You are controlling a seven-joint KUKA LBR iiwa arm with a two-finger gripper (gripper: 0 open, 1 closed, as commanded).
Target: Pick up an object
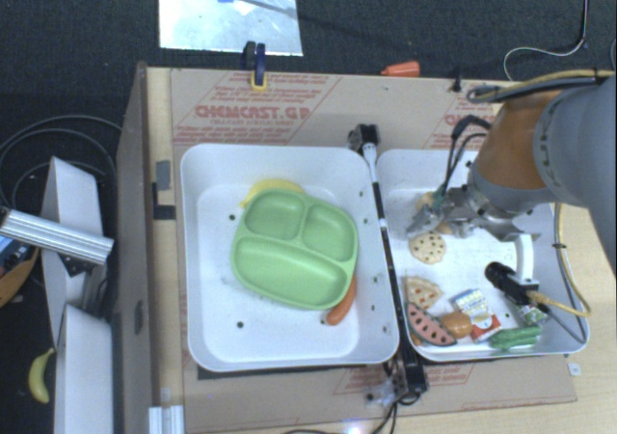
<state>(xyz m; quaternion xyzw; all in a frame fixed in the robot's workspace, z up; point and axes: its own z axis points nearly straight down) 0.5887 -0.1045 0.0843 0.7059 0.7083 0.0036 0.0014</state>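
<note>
My gripper reaches down into the right bin near its back left part. It hovers just above a round tan cookie with dark dots. A pizza slice lies nearer the front, and a watermelon slice sits at the front left corner. Beside those are an orange piece, a silver wrapper and a green pod. Nothing shows in the gripper's grasp.
The left bin holds a green divided plate over a yellow item, with an orange-red sausage at the plate's front right. The grey arm crosses the right bin's back right.
</note>
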